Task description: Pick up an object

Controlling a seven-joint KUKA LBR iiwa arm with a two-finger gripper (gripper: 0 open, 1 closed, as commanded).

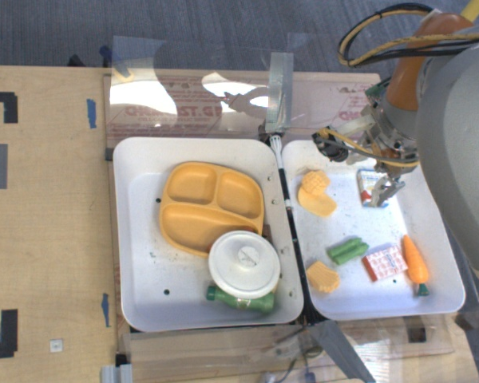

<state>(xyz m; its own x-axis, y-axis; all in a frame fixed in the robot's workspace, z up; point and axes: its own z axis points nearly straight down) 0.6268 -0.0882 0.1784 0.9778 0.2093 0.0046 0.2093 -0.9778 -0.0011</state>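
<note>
End effector (383, 190): low over the far part of the right bin (447, 294), on the grey arm (455, 110) with its orange band; whether it is apart or together cannot be told, and nothing can be seen clamped in it.

Left bin (124, 238): well to the left of the end effector, on the counter (40, 214).
- Yellow divided plate (211, 202): far left of the end effector, lying flat.
- White lidded bowl (243, 262): left of and nearer the camera than the end effector, overlapping the plate's near edge.
- Green object (241, 298): under the bowl's near side, partly hidden.

Right bin:
- Ridged yellow piece (314, 183): near the end effector, to its left.
- Smooth yellow piece (319, 205): touching the ridged one, on its near side.
- Yellow block (323, 277): left of the end effector and well toward the camera.
- Green pod (347, 250): on the camera side of the end effector, slightly left.
- Small red-and-white item (368, 187): just beside the end effector, at its left; contact cannot be told.
- Red-and-white packet (385, 262): straight toward the camera from the end effector.
- Carrot (415, 260): just right of the packet.
</note>
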